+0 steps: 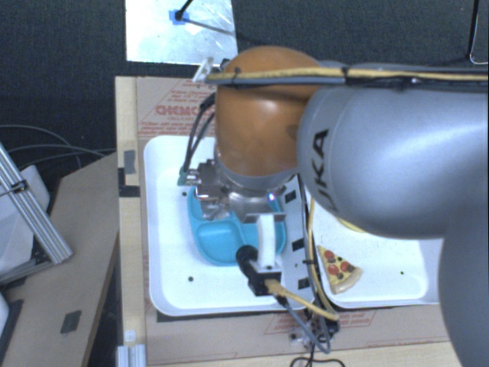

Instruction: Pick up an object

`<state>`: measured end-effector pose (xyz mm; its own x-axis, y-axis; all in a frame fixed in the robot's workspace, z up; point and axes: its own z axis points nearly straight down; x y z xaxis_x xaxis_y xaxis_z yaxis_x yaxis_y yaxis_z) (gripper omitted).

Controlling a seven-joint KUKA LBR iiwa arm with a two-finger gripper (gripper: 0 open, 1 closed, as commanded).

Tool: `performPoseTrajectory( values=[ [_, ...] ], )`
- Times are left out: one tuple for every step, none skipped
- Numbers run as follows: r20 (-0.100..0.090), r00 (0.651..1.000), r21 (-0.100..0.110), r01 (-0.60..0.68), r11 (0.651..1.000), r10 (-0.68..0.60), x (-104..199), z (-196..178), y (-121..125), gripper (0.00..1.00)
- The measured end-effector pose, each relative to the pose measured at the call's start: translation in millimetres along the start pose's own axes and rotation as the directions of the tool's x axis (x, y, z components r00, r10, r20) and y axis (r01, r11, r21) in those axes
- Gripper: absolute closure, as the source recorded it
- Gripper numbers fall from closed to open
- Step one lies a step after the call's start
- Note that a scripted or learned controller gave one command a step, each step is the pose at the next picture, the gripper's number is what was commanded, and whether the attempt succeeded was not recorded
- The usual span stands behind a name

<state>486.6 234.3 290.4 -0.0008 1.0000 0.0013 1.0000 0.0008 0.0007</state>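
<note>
A light blue object [216, 239] lies in the left white bin [168, 228], partly covered by the wrist. My gripper [233, 224] hangs right over it, seen from above past the orange band [256, 121]. A toy pizza slice [339, 270] lies in the right white bin [397, 281], near its front left corner.
The grey arm [397, 144] spans the right bin and much of the view. Cables [306, 312] trail from the wrist over the front rim between the bins. A brown board [164, 105] lies under the bins. Metal framing [30, 212] stands at the left.
</note>
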Motion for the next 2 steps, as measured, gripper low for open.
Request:
performPoseTrajectory(
  values=[
    [-0.001,1.000,-0.002,0.001,1.000,-0.001,0.1,-11.1,0.8,1.00],
    [0.005,1.000,0.009,-0.001,1.000,0.001,-0.8,86.5,-1.9,1.00]
  ],
)
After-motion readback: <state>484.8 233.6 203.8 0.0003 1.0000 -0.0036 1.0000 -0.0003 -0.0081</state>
